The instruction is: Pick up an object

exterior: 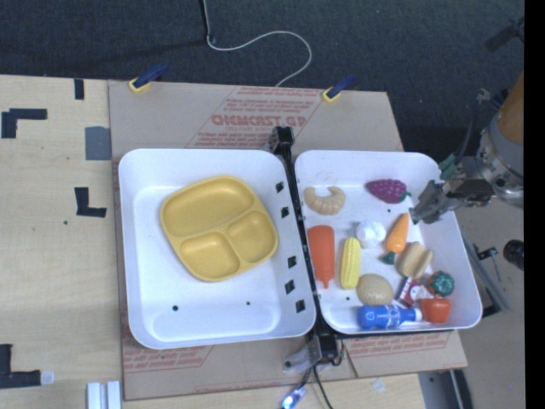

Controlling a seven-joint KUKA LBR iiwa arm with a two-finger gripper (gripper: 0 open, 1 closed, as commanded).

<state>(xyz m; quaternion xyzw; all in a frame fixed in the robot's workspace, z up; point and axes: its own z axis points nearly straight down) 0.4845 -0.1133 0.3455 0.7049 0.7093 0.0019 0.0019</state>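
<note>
Claw (428,204) of mine hovers at the right bin's (341,322) edge; grip state I cannot tell. Toy carrot (397,233) just beside it, crowded; neighbours could block my grasp

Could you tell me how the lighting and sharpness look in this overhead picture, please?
Camera view: even, soft light with faint shadows; the yellow tray and the toys in the right bin are fairly sharp; the claw at the right is dark and slightly blurred.
</note>
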